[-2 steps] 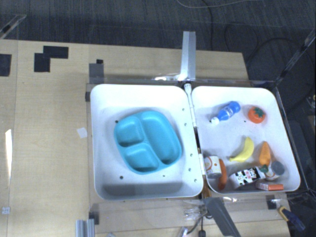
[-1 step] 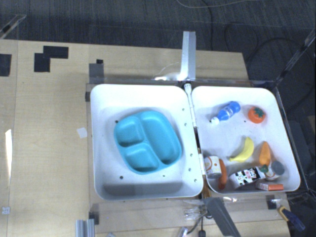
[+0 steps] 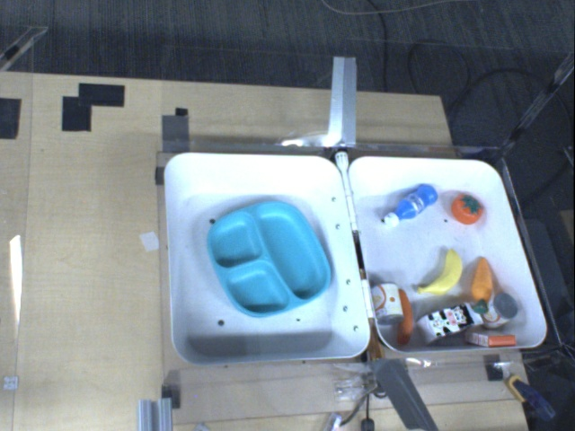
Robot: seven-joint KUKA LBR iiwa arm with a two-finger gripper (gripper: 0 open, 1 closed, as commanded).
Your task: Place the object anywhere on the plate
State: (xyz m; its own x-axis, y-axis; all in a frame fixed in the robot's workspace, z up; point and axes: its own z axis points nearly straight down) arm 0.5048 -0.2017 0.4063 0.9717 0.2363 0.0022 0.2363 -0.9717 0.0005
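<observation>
Camera view: a blue three-compartment plate (image 3: 268, 257) is seen in the left bin (image 3: 184, 268). All loose objects are found in the right bin (image 3: 517, 241), beyond the divider to the view's right of the plate: a blue bottle (image 3: 412, 202) and an orange round toy (image 3: 466, 208) farther up, a banana (image 3: 440, 274), a carrot (image 3: 482, 279) and a can (image 3: 387, 301) lower down, the can nearest the plate. Which is the task object is not specified. The gripper's opening and load cannot be told.

Step judged: pre-grasp; placing not yet done. Next move: one object is to be picked from the right bin, carried over the divider, and released above the plate.
</observation>
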